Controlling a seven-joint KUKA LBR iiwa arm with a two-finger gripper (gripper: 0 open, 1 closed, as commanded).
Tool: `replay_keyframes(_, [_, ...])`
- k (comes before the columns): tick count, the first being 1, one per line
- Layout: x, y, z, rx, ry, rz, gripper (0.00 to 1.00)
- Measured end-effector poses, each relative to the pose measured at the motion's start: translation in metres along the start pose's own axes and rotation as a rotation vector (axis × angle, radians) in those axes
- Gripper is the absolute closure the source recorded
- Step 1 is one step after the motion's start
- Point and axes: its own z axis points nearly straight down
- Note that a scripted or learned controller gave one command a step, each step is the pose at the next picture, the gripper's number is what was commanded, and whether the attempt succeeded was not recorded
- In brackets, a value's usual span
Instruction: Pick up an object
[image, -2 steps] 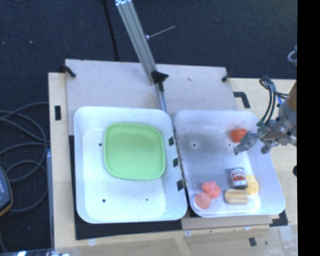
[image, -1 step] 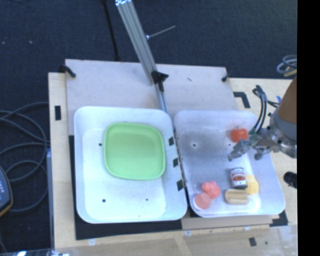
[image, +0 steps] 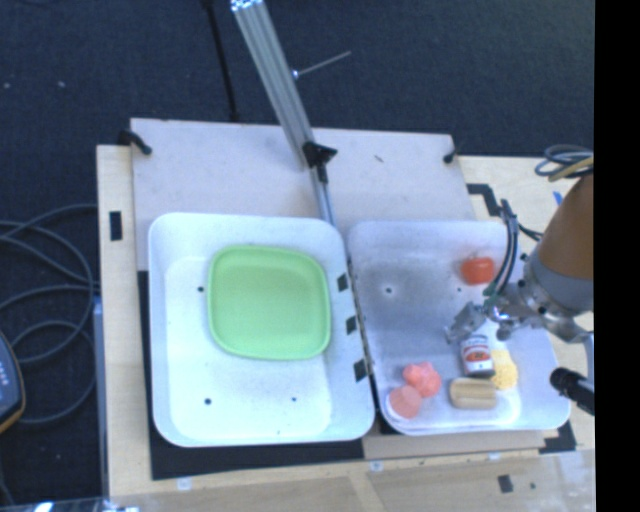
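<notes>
My gripper hangs over the right bin, reaching in from the right under the grey wrist and orange band. Its fingers stand open, with nothing between them. Just below it a small jar with a red label stands upright. A yellow piece lies against the jar's right side. An orange-red tomato sits behind the gripper, near the bin's far right. Along the front of the bin lie a pink lumpy item, a pink round piece and a tan bread roll.
The left bin holds a square green plate. A slanted metal pole rises from the bench behind the two bins. Cables lie on the dark floor at the left.
</notes>
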Motion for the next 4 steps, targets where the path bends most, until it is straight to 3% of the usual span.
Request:
replay_keyframes(1, [0.006,0.001,0.045,0.000,0.000,-0.001,0.00])
replay_keyframes(2, [0.006,0.003,0.032,-0.006,0.001,0.000,1.00])
replay_keyframes(4, [0.006,-0.002,-0.068,-0.009,-0.002,-0.001,1.00])
